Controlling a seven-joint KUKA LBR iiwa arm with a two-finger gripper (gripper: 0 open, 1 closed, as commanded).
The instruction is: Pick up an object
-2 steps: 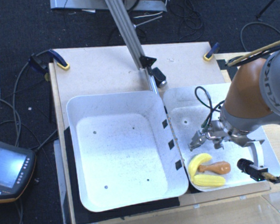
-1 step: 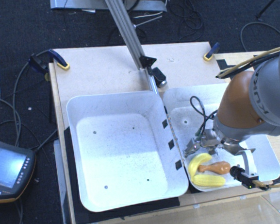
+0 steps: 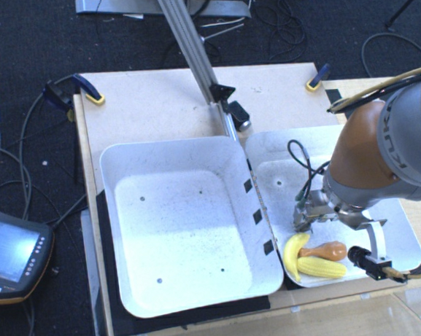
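Down in the right bin (image 3: 398, 220), near its front edge, lie three toy foods close together: a yellow banana (image 3: 294, 253), a yellow corn cob (image 3: 322, 267) and an orange-brown drumstick (image 3: 326, 251). The banana curves along the bin's left wall, the corn lies at the front, and the drumstick rests just behind the corn, touching it. The grey arm (image 3: 384, 148) with its orange band reaches over this bin from the right. Its pincer (image 3: 303, 220) hangs just behind the banana's top end, and I cannot tell how it is set. The left bin (image 3: 179, 225) sits beside it on the tabletop (image 3: 190, 99).
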